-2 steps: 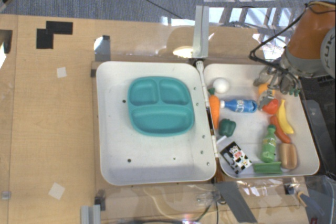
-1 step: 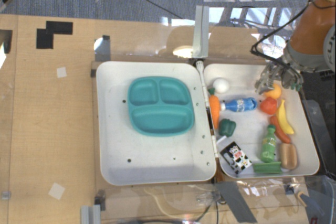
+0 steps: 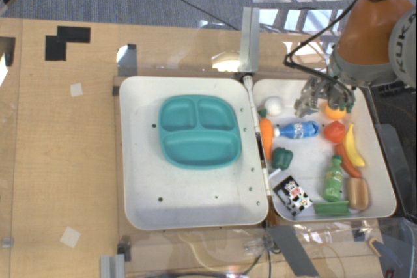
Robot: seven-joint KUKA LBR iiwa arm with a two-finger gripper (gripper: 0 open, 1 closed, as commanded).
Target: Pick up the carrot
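Carrot (image 3: pixel 266 135) lower left of gripper (image 3: pixel 324 99), apart.

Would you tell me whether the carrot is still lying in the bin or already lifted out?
Still in the bin. The carrot lies against the right bin's left wall, while the gripper is apart from it, near the far side.

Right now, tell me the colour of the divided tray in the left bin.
Teal, a blue-green; the divided tray shows plainly in the camera view.
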